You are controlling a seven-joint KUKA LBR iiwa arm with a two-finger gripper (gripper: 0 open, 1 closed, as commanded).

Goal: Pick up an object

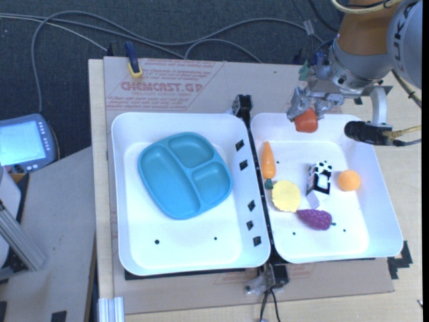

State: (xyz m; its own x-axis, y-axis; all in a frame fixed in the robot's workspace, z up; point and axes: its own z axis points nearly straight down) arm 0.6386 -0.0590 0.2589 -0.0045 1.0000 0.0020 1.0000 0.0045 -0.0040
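Two white bins (127, 247) sit on my bench. Gripper (307, 116) hangs over the right bin's far rim, jaws closed on a red-orange object (306, 121); carrot (267, 159) lies below-left.

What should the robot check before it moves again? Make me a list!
1. Red toy between the gripper fingers: ok.
2. Toy lifted off the right bin: cannot tell.
3. Grip firm enough to carry: cannot tell.
4. Carrot, lemon, grapes and orange ball away from the gripper: ok.
5. Blue tray lying flat in the left bin: ok.
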